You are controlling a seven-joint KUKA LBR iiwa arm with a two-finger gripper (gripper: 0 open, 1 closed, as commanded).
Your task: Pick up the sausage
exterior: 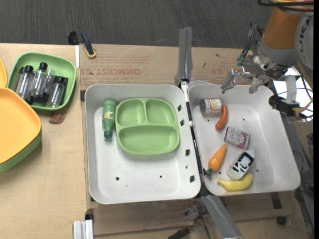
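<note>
The sausage (221,117) is a short orange-red link lying near the back left of the right bin (279,133), just right of a small can (211,105). My gripper (241,85) hangs over the back rim of the right bin, up and to the right of the sausage and well apart from it. Its two fingers (227,85) are spread open with nothing between them.
The right bin also holds a pink box (237,137), a carrot (217,157), a black-and-white carton (240,164) and a banana (235,183). In the left bin (94,173) lie a green divided plate (147,125) and a green bottle (108,117). A green tray of bottles (42,81) and yellow plates (15,128) sit at far left.
</note>
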